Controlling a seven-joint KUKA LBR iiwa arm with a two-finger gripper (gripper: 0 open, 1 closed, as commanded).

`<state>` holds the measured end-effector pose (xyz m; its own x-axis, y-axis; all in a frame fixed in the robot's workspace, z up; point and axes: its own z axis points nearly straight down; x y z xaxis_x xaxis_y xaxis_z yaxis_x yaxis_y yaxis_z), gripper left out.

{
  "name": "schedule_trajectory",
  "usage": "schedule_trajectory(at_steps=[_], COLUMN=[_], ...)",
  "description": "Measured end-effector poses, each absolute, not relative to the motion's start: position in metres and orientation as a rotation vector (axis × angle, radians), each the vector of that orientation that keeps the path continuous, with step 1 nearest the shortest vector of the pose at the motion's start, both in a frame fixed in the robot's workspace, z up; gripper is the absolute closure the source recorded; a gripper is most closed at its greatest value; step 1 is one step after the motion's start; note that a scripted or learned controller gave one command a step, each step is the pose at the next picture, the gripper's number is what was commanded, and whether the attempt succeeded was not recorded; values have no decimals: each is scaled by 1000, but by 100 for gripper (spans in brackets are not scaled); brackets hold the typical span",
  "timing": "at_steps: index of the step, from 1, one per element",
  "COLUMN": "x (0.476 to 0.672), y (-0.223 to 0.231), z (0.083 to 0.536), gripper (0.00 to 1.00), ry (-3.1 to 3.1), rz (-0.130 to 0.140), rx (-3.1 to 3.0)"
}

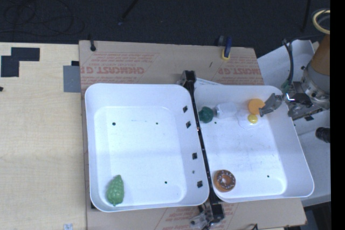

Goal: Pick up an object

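we see two white bins side by side on a sheet of cardboard [161, 62] that lies on the tabletop [38, 132]. the left bin [140, 143] has a green lump [115, 190] in its near left corner, close to the wall. the right bin [253, 153] has four things in it: a dark green ball [206, 114] near the far left, just beside the divider [197, 132] between the bins; an orange ball [255, 104] toward the far right; a small yellow piece [252, 119] just below the orange ball, touching or nearly touching it; and a brown doughnut [224, 180] near the front wall.

the arm [318, 70] comes in from the right, over the far right rim of the right bin. the hand [281, 104] sits at that rim, its two fingers spread apart, one finger [270, 104] pointing at the orange ball and ending just beside it. we see nothing between the fingers. whether the fingertip touches the ball, we cannot tell.
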<state>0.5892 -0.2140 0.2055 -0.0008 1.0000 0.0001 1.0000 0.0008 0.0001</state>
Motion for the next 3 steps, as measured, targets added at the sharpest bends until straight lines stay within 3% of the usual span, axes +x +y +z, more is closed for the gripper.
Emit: schedule_trajectory(at_steps=[2,3], x=[592,592], y=[-212,-213], z=[162,163], gripper=[0,0], ry=[-2219,-2220], rz=[4,2], rx=[-2218,-2220])
